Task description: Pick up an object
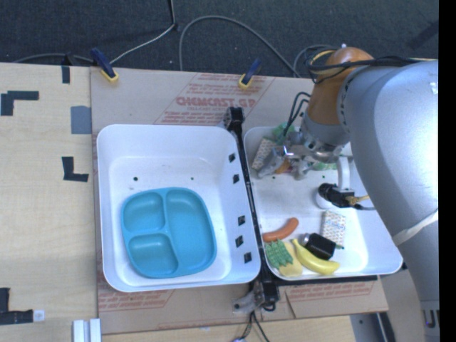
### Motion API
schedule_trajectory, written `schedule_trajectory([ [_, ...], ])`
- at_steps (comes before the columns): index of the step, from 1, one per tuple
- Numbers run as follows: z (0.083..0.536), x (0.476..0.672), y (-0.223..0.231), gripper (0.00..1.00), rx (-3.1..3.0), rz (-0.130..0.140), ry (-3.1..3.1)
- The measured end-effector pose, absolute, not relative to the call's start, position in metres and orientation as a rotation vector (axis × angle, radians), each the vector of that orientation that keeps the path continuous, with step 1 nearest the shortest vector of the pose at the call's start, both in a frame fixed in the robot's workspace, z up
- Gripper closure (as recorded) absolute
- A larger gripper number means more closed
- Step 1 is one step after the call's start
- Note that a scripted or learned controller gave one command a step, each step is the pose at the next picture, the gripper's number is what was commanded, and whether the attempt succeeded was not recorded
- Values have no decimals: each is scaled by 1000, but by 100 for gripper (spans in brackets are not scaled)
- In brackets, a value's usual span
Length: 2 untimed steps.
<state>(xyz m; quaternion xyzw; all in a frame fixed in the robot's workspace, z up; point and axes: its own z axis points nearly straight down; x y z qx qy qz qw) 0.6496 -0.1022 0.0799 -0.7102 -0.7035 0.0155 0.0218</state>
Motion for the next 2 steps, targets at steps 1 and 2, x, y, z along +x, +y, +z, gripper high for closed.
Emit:
schedule_trajectory([
  [1, 84, 667, -102, 0, -2218, 9, -2220],
  [2, 85, 634, -102, 0, -2221, 2, -2224],
])
